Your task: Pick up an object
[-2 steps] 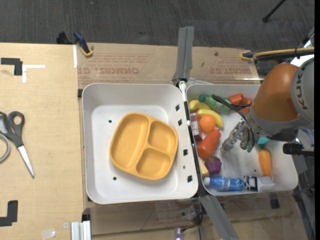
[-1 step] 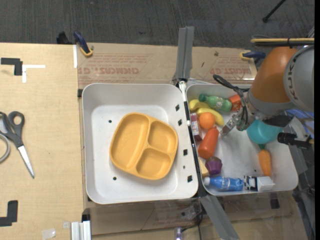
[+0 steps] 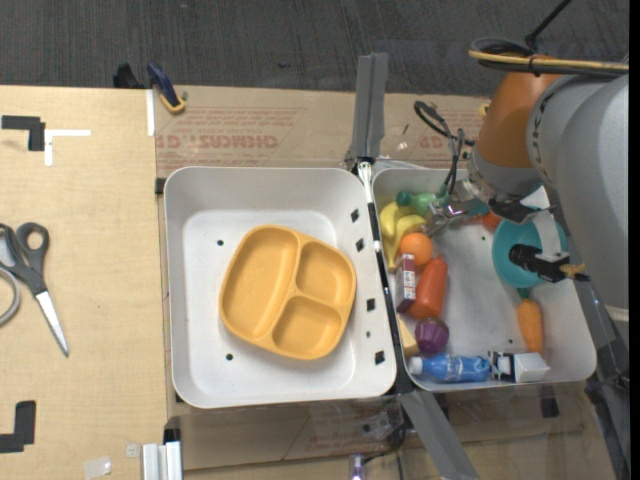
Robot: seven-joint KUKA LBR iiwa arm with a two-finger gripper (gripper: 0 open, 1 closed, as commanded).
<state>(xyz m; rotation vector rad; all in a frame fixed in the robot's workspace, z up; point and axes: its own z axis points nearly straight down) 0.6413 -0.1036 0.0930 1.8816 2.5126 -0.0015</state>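
Orange toy ball (image 3: 417, 248) lies just left-below the tool (image 3: 447, 211); I cannot tell its grip state.

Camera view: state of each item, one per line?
Divided plate: upright, in left bin, nothing on it.
Scissors: on bench, blades shut.
Water bottle: on its side, right bin.
Carrot: lying flat.
Gripper: low over right bin.

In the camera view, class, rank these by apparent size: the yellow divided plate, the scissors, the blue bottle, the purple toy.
1. yellow divided plate
2. scissors
3. blue bottle
4. purple toy
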